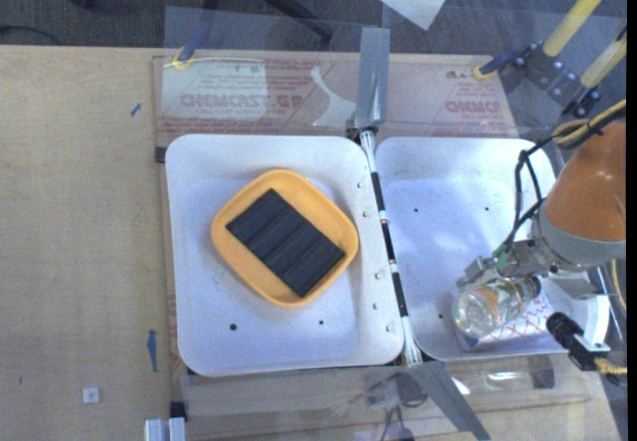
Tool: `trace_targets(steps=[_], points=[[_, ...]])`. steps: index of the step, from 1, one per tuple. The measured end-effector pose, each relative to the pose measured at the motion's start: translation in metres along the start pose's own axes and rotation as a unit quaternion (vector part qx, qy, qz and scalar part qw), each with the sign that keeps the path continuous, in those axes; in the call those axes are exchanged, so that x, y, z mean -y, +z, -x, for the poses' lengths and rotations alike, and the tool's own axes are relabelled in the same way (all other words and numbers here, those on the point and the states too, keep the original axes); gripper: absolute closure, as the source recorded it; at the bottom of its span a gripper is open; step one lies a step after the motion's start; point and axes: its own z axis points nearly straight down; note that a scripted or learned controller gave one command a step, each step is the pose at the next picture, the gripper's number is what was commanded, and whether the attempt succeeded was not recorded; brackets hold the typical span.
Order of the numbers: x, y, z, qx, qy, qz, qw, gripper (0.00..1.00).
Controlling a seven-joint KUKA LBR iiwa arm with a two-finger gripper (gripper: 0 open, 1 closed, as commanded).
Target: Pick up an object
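arm [589, 192]: enters from right, wrist bent downward | gripper [495, 275]: lowered, pointing left

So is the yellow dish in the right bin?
No, the yellow dish lies in the left bin.

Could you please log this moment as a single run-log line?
arm: over right white bin | gripper: at clear plastic bottle, grasp unconfirmed | left white bin: orange tray with dark ridged pad, untouched

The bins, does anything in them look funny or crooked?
A little. The yellow tray with the dark ridged top sits turned at a slant in the left bin, not square with its sides. In the right bin, a clear jar lies on its side under the gripper.
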Motion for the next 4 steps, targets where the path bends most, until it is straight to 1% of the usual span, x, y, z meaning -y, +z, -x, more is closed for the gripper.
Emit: trace_targets(steps=[1,2,3,4], points=[[0.006,0.018,-0.02,0.0,-0.06,0.004,0.9982,0.0],[0.006,0.018,-0.02,0.0,-0.06,0.004,0.9982,0.0],[-0.002,-0.017,0.011,0.0,0.049,-0.001,0.9988,0.0],[0.008,0.009,0.061,-0.003,0.162,-0.002,0.9867,0.0]])
